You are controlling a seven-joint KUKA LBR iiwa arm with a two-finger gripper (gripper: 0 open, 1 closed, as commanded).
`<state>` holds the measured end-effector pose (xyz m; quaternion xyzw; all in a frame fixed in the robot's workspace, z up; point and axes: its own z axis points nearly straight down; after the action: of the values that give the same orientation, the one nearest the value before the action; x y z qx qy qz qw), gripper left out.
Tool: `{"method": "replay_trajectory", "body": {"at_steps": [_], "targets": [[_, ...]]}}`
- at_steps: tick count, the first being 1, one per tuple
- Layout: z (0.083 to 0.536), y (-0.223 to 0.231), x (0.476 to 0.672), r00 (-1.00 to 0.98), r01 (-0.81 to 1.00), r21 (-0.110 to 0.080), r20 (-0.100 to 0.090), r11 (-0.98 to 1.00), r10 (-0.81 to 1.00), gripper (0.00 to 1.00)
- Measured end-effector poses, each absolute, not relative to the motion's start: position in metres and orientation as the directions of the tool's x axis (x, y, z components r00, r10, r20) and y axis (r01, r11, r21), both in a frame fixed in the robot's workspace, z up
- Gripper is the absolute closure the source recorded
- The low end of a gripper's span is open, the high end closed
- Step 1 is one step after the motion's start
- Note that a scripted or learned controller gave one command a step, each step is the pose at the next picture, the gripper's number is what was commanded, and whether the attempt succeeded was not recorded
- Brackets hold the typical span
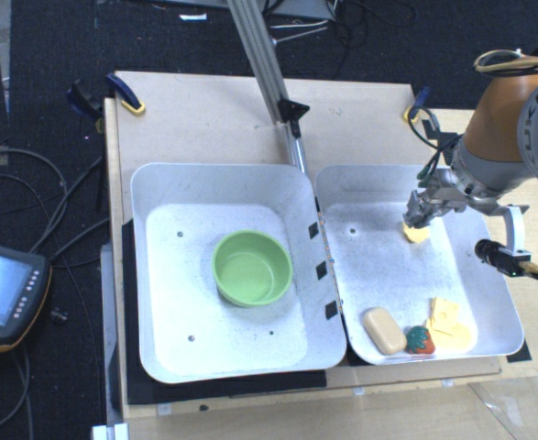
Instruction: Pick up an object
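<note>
Gripper (419, 220) sits low over a small yellow object (417, 235) in the right bin (488, 282); grip state cannot be determined. Tan block (384, 329), yellow piece (449, 323) and a red-green item (420, 339) lie near the front wall; green bowl (252, 268) occupies the left bin (168, 246).

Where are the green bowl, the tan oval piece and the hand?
green bowl (252, 268): camera view, inner floor.
tan oval piece (384, 330): camera view, top surface.
hand (419, 218): camera view, fingertip end.

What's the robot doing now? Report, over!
Gripper down in right bin, right over small yellow piece. Can't tell if it's gripped. Tan block, red-green toy, yellow slab sit apart, near front. Green bowl in left bin.
</note>
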<state>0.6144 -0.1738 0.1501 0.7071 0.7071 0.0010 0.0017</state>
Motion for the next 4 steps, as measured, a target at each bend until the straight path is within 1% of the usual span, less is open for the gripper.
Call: {"method": "replay_trajectory", "body": {"at_steps": [2,3,4], "targets": [[0.237,-0.166,0.619,-0.001,1.0,0.004,-0.001,0.001,1.0,1.0],[0.267,-0.166,0.62,-0.001,1.0,0.002,0.0,0.001,1.0,1.0],[0.252,-0.119,0.625,-0.004,1.0,-0.001,0.001,0.004,1.0,1.0]]}}
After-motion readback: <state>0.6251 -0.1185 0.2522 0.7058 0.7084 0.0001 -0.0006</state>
